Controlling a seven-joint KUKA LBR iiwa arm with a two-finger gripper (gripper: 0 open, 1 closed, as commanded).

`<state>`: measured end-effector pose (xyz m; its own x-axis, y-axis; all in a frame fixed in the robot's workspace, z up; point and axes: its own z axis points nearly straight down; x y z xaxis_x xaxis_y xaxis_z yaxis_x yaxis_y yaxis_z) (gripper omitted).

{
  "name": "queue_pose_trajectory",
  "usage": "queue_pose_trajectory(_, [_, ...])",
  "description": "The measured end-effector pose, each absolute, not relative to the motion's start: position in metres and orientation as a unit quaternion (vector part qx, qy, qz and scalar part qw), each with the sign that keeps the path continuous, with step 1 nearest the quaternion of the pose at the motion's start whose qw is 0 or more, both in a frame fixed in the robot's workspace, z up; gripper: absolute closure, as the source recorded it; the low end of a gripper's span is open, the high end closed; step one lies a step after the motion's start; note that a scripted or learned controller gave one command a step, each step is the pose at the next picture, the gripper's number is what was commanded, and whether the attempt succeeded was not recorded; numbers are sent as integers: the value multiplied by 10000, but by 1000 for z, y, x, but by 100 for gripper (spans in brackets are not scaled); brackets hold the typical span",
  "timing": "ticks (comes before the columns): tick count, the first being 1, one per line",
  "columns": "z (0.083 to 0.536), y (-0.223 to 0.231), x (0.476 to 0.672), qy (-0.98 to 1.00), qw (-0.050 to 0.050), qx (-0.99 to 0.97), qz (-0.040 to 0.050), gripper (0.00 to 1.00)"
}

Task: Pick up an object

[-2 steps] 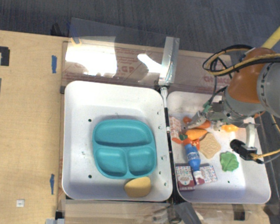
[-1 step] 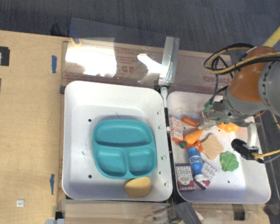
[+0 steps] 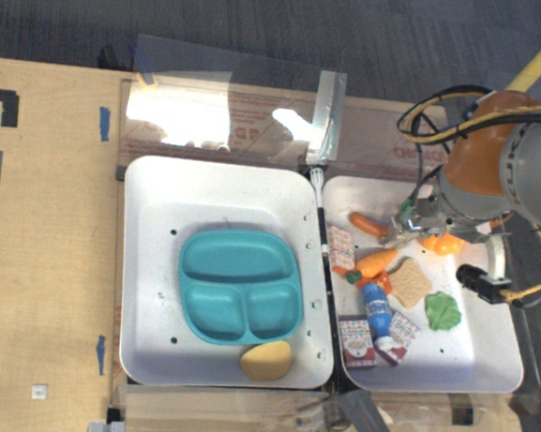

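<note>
Jaws: whether they are apart or together cannot be told; the gripper [image 3: 411,225] is seen only as a small dark and metallic cluster below the wrist, partly merged with the toys under it.
Gripper position: it is placed low over the far part of the right bin [image 3: 492,371], just beside the carrot [image 3: 377,263] and a small orange piece [image 3: 441,243].
Arm: the grey arm [image 3: 528,172] with its orange band is seen entering from the right, with cables looped above the wrist.
Carrot: it is laid near the middle of the right bin, its long axis slanted, the thicker end raised toward the far right and the narrow end pointed to the near left.
Sausage [image 3: 369,225]: an orange-red piece is laid far of the carrot, its long axis running left to right.
Blue bottle [image 3: 376,312]: it is laid flat, its long axis running from far to near, with a slight lean to the right.
Toast slice [image 3: 410,283]: it is laid right of the carrot, touching or nearly touching it.
Green leafy toy [image 3: 443,311]: it is placed right of the toast slice.
Small cartons [image 3: 358,343]: printed packs are laid along the bin's left wall and near edge; the print is too small to be read.
Left bin [image 3: 145,246]: a teal divided tray [image 3: 239,286] is held in it, with a yellow rounded toy [image 3: 266,360] at the tray's near edge.
</note>
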<state>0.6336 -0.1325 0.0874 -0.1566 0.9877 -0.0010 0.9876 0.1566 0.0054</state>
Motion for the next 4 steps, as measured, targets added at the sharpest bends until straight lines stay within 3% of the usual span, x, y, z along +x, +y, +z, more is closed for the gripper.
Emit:
queue_pose_trajectory(1, [87,-115,666,7995,3,6007,-14,100])
queue_pose_trajectory(2, [194,-55,671,8079,68,5892,56,100])
queue_pose_trajectory(3, [186,-57,668,8069,12,5907,9,0])
queue_pose_trajectory(4, [215,-67,582,8158,20,5783,12,0])
